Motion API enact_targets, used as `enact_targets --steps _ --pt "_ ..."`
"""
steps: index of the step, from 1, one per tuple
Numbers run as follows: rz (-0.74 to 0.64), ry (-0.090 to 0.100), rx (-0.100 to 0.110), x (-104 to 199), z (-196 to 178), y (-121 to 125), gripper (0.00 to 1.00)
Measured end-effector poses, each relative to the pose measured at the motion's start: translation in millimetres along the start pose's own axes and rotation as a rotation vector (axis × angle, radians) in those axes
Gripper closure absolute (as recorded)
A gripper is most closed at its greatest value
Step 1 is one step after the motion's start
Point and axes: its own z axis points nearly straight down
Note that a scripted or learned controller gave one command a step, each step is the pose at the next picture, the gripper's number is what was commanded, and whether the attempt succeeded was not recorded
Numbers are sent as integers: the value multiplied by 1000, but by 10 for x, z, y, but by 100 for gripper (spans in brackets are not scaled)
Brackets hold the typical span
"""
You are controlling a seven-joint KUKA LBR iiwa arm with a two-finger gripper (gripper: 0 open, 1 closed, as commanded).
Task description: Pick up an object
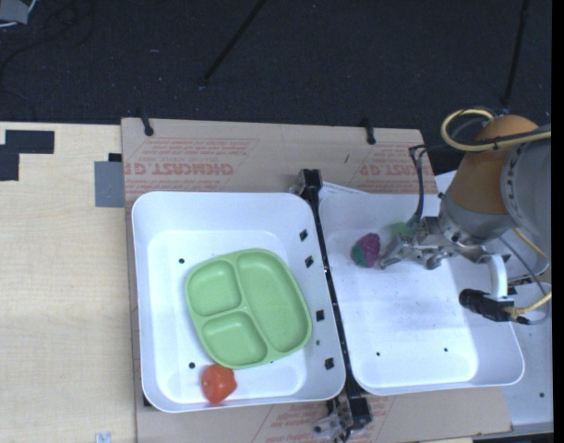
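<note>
Hand down in the right bin, honestly can't tell if it's gripping anything | purple-green object sits just beside its tip, near the divider | risk: tip nudges it away instead of catching it | left bin: green plate, orange piece

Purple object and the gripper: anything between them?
Nothing. In the camera view the gripper sits just right of the purple object in the right bin, with a thin strip of bare white floor between them.
</note>
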Motion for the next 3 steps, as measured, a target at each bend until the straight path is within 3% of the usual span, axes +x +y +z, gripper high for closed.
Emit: enact_targets --steps 1,3 --pt "0 0 0 -3 -111 2 100" --pt "-2 -2 -9 20 -1190 45 100"
